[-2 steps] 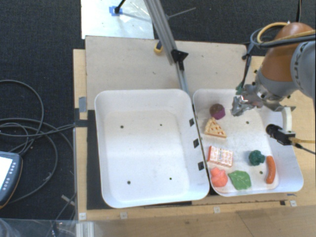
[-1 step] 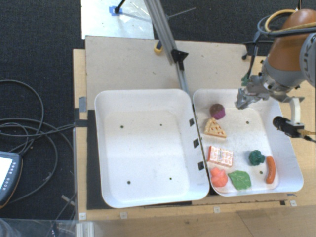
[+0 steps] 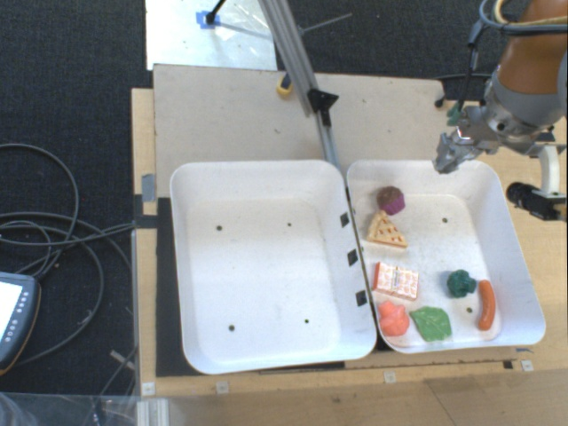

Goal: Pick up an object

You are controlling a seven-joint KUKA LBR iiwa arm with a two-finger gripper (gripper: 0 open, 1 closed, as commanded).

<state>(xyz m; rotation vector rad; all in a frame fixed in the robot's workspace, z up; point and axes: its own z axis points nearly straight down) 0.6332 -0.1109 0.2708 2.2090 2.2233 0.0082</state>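
7 toys in right bin (image 3: 524, 264) — gripper (image 3: 446, 160) above its far rim

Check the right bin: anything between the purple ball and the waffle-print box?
Yes. In the camera view, the triangular orange wedge lies between the purple ball and the waffle-print box, close under the ball.
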